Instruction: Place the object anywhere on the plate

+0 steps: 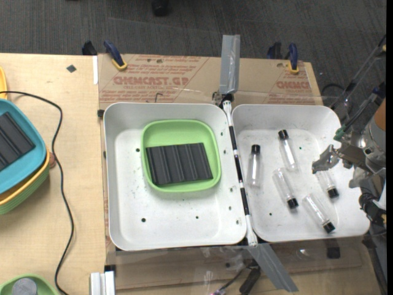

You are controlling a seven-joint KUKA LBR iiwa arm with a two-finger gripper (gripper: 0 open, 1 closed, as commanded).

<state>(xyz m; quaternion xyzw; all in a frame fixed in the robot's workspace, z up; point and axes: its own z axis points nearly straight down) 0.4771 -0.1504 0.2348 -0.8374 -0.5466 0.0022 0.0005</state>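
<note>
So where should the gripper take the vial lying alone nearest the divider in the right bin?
Grip that vial mid-body, on the clear tube below its black cap, coming straight down. It lies flat, roughly parallel to the divider, so the fingers probably close best across its narrow width, with free floor either side.

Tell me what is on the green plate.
A dark ribbed mat lies on the green plate, covering most of its floor; what is beneath cannot be seen. The vials lie in the right bin.

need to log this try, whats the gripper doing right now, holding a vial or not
gripper: over the right bin at its right side, open, no vial between its fingers.
</note>
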